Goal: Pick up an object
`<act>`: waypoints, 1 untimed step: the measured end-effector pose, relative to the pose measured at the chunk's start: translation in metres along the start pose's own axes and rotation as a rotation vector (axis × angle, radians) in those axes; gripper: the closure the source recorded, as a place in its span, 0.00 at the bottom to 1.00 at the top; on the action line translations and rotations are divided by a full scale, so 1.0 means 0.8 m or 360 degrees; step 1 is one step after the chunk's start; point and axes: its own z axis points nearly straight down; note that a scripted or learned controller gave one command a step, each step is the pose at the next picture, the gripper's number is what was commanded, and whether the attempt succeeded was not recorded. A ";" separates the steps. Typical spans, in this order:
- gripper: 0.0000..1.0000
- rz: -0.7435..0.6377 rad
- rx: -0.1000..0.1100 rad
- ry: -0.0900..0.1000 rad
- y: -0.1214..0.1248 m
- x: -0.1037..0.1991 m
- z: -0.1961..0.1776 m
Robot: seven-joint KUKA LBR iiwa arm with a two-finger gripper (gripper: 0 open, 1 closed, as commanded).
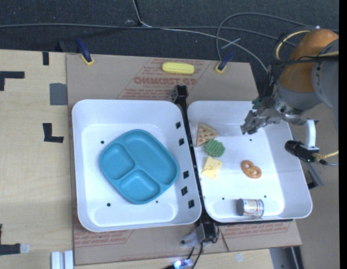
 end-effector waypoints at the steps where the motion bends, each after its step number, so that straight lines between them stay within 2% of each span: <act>1: 1.00 0.0000 -0.0002 -0.0001 0.001 0.000 -0.053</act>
